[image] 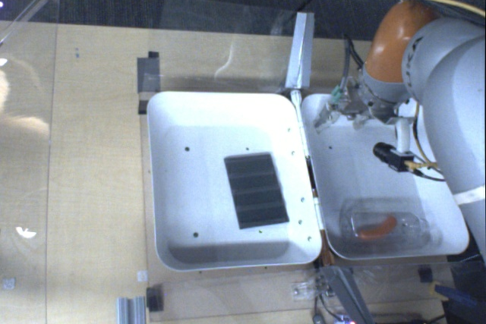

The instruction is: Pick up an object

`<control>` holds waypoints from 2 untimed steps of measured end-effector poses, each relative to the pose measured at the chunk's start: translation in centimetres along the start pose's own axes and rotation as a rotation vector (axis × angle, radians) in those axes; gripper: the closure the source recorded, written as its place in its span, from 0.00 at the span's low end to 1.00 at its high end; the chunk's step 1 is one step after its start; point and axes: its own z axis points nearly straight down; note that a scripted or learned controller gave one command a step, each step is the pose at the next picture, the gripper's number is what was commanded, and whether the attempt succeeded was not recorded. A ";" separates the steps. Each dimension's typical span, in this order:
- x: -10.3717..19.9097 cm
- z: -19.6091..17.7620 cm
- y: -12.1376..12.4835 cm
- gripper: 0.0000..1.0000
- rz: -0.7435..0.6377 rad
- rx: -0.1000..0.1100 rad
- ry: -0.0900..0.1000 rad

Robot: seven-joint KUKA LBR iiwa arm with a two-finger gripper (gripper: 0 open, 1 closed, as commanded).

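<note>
In the right bin (456,235), near its front wall, your orange object (376,227) lies inside a clear case. Your gripper (343,104) hangs well apart at the back; grip state: can't tell.

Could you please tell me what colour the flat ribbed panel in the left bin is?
Dark grey, almost black, panel, seen in the camera view.

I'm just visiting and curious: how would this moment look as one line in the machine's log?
arm: over right bin | gripper: at that bin's far corner | clear container: near end of right bin | dark ridged block: left bin
</note>
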 end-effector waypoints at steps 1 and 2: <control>0.6 -0.1 -1.2 0.00 -0.056 -0.002 -0.001; -2.4 -4.0 -7.7 0.00 0.087 0.001 0.001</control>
